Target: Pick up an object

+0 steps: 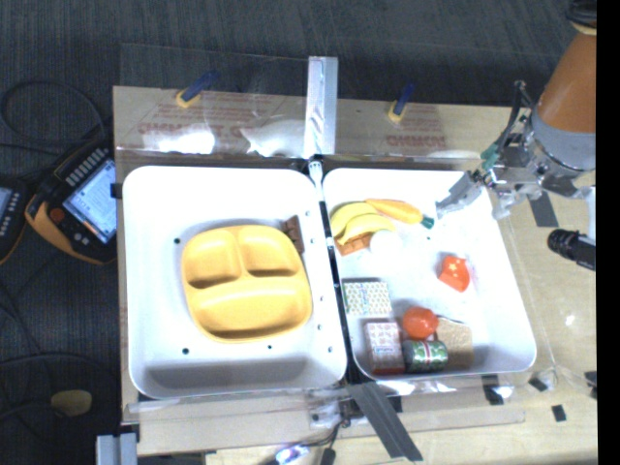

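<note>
Two white bins sit side by side on the counter [542,289]. The left bin [155,211] holds one yellow divided plate [247,281]. In the right bin [494,289] we count two bananas [363,219], two red fruits [453,272], about four small packs [383,342]. The bananas we judge light, firm, smooth; grip mid-length across. The hand [450,201] hovers beside the banana tips, carrying nothing; open or clenched, we cannot tell.

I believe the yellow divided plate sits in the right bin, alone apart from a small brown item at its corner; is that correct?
Not quite: the camera view shows the yellow divided plate in the left bin, not the right one. The small brown item does lie at its corner.
</note>
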